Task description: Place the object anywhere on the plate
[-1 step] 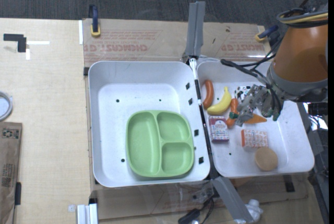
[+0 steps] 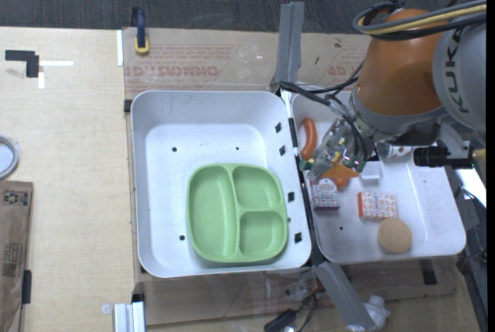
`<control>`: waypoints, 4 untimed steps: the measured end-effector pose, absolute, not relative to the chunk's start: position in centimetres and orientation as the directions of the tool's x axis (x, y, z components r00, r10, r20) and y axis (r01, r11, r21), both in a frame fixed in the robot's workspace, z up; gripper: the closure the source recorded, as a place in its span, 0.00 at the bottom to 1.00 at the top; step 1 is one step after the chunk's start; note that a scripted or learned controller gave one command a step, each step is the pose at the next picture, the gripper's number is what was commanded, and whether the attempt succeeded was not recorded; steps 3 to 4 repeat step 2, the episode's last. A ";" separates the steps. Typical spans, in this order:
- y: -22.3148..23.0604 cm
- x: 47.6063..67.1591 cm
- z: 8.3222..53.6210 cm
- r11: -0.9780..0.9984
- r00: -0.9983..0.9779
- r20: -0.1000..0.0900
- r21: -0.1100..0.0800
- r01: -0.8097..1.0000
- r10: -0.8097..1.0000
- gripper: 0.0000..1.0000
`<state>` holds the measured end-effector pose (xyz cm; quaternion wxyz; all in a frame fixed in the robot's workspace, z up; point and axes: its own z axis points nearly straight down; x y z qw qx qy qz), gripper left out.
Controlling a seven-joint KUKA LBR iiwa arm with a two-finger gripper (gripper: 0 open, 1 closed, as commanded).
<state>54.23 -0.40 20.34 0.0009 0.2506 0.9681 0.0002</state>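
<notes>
Two bins lay before us; our gripper (image 2: pixel 338 155) hovered in the right bin (image 2: pixel 433 241), its state beyond telling, the green plate (image 2: pixel 236 213) left.

Arm (image 2: pixel 418 75) cut off at right edge, gripper (image 2: pixel 338 148) blurred, perhaps hiding an orange item (image 2: pixel 340 168)

Grey arm (image 2: pixel 410 75) reaches from the right; hand (image 2: pixel 338 148) lowered, wrist bent.

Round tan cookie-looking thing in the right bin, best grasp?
Take the round tan piece across its middle, straight down from above. It appears to lie flat near the right bin's front edge, and being round, any finger angle should fit. The nearby red-and-white packet lies apart from it, so probably no clash.
</notes>
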 end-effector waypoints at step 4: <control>7.8 54.7 19.1 0.962 -0.962 -0.001 0.000 0.273 0.273 0.00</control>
